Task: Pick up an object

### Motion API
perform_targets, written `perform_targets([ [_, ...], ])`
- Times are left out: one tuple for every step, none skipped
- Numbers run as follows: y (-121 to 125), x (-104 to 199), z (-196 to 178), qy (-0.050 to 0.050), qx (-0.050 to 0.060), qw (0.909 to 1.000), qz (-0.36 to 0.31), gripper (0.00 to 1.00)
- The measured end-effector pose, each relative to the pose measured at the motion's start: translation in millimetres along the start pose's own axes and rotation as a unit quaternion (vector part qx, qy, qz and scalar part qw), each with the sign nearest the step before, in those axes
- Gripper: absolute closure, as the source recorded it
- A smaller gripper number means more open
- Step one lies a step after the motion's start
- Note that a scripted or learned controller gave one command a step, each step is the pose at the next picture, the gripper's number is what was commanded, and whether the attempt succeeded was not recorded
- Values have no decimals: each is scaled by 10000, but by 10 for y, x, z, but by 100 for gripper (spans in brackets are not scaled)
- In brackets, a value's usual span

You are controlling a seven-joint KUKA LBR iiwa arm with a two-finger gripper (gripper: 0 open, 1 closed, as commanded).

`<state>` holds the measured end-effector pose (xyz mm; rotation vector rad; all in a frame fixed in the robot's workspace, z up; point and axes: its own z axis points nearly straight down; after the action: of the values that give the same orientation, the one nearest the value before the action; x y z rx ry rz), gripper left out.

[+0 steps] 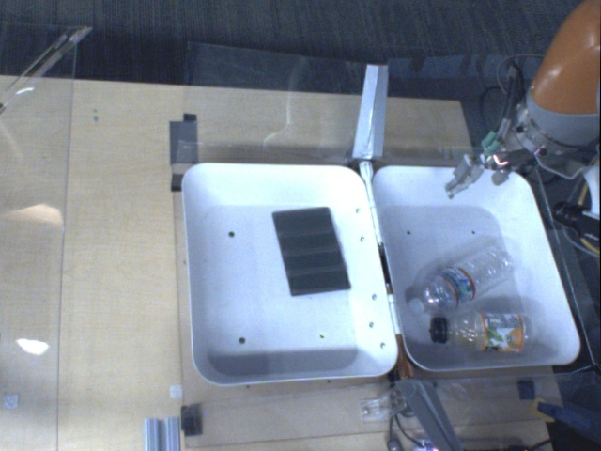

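In the right bin (409, 200) two bottles lie on their sides. One is a clear plastic bottle with a blue label (463, 282). Just in front of it is a bottle with a black cap and a yellow-green label (479, 332). A dark grey ribbed rectangular pad (311, 250) lies flat in the middle of the left bin (208, 271). My gripper (464, 174) hangs over the far edge of the right bin, well above and behind the bottles, with nothing seen in it. The arm's orange band (570, 59) is at the upper right.
A grey metal post (370, 111) rises behind the seam between the bins. Clear acrylic panels (38, 205) stand on the wooden bench at the left. Cables and fittings (573, 219) crowd the right side beside the right bin.
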<state>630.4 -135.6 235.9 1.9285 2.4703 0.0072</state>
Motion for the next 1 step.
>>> perform_targets([
  [-469,157,1403,7,7,9999,-139,0],
])
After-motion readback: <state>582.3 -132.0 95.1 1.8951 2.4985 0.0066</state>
